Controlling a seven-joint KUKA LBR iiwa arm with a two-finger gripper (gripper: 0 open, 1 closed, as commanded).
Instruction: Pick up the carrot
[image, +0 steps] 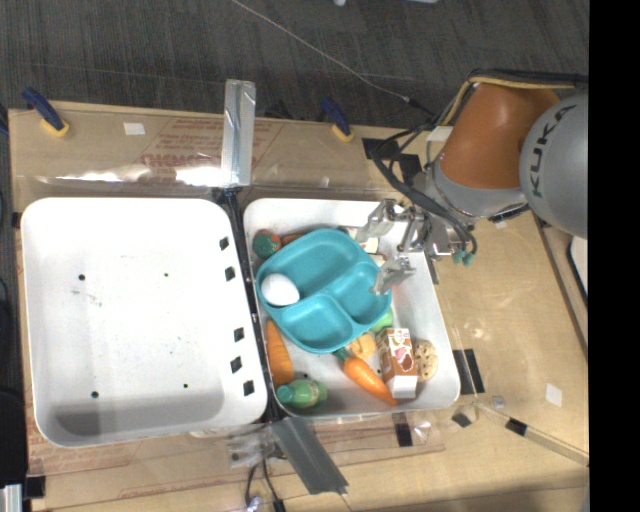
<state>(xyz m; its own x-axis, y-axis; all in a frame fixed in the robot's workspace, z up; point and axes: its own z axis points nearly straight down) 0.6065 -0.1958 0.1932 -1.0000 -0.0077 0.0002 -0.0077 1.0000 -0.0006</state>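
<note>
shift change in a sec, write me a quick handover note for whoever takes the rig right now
End effector: hovering over the upper right part of the right bin, by the right edge of the teal divided tray. Nothing is visible in it.

Carrot: lying in the lower part of the right bin, below the tray, next to a small carton. A second orange piece lies along the bin's left wall. A white egg sits in the tray's left compartment.

Done: no pick yet; the carrot lies in the bin.

Left: move the end effector down toward the carrot, grasp it and lift it.
</note>
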